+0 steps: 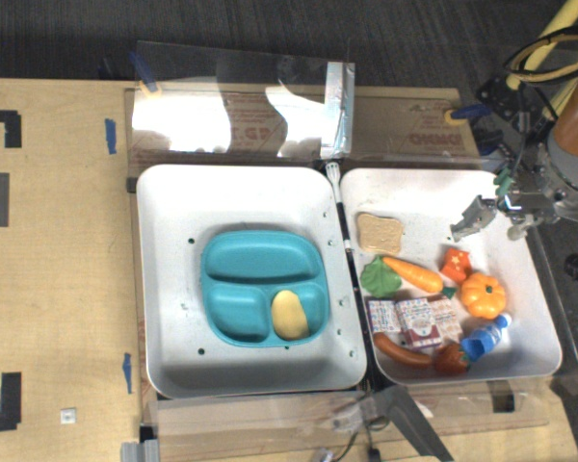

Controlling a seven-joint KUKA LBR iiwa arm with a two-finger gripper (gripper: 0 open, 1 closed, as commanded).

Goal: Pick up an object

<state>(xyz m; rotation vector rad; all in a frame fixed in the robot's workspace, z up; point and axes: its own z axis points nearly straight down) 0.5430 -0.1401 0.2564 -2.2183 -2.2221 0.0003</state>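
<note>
Item 1: my pincer, hanging over the upper part of the right bin, close to its far right wall. I see 1 pale finger slanting down toward the bin floor; whether the pincer is spread or closed I cannot tell, and nothing is visible in its hold.

Item 2: candidate objects, all in the same bin, below and to the left of my pincer.
- Small red pepper, nearest, just below my pincer. Judged light, stiff and smooth; take it across the body.
- Orange pumpkin, just beyond the pepper and touching it. Rounded and ribbed, probably slippery; take it across the widest part.
- Carrot, lying at a slant with its green top at the far end from me. Long and narrow; grip across the middle of the shaft.
- Bread slice, flat on the floor, well to my left. Hard to get fingers under.
- Printed box, sausage and blue bottle, crowded at the bin's near edge, touching one another.

Item 3: left bin, well apart from my pincer, holding 1 teal divided tray with a yellow potato in its lower right compartment.

Judgement: the pepper is my closest pick, though the pumpkin beside it leaves little room for 1 finger.
</note>
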